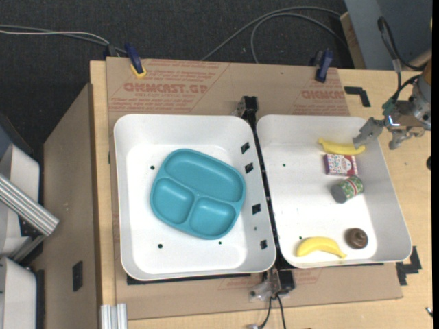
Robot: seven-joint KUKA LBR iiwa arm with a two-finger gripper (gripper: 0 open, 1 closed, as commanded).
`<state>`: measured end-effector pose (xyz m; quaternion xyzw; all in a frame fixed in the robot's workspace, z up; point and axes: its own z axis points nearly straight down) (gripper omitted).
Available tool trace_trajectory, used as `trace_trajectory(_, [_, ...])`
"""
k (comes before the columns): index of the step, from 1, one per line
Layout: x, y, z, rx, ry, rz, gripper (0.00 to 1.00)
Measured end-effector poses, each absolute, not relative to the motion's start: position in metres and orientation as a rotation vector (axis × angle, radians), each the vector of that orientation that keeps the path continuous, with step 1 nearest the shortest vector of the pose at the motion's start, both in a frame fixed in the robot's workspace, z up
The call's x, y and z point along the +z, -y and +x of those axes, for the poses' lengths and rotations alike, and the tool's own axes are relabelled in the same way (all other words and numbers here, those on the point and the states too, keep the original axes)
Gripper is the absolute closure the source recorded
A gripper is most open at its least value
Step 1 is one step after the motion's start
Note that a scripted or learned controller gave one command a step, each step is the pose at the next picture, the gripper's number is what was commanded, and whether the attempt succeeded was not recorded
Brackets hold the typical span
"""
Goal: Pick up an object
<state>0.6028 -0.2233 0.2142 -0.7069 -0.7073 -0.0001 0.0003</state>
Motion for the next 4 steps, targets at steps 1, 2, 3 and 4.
trace_trajectory(1, [0.172, 0.222, 0.603, 0.003, 2.218, -2.217, 0.0])
trace_trajectory(2, [0.128, 0.215, 0.601, 0.003, 2.219, -2.215, 0.0])
trace_trajectory(3, [0.083, 0.214, 0.601, 0.0, 2.219, -2.215, 0.0])
trace_trajectory(4, [0.097, 0.213, 0.602, -0.004, 2.223, -2.216, 1.0])
